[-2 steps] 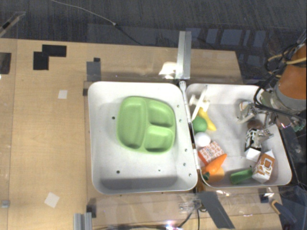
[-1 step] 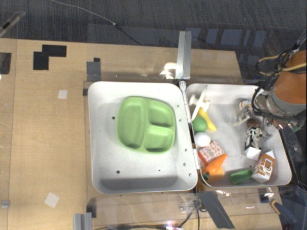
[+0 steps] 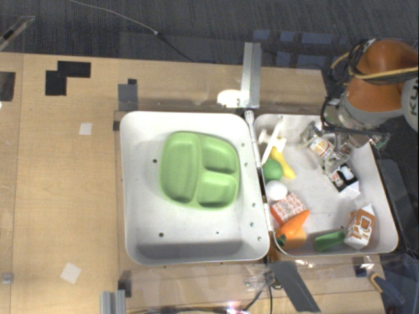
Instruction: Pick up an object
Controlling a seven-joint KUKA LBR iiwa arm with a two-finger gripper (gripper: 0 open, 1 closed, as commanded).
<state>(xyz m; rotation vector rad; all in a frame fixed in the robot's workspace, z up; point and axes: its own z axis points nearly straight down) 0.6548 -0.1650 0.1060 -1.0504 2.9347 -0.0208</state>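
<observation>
The right bin [image 3: 386, 201] holds several toy foods. My gripper [image 3: 336, 152] hangs from the orange-banded wrist [image 3: 376, 77] over the bin's far right part. It sits between an orange-and-white snack packet [image 3: 319, 146] and a black-and-white packet [image 3: 344, 176], close above both. A yellow piece [image 3: 282, 163], a green ball [image 3: 272, 170] and a white egg [image 3: 276, 190] lie along the bin's left wall. Nearer the front are a red-and-white box [image 3: 289, 207], an orange carrot [image 3: 294, 226], a green cucumber [image 3: 329, 239] and a brown-and-white carton [image 3: 361, 226].
In the left bin [image 3: 141, 234] rests a green divided tray [image 3: 198, 169]. A metal post [image 3: 251, 74] stands at the far end of the wall between the bins. The wooden bench [image 3: 59, 195] stretches out to the left.
</observation>
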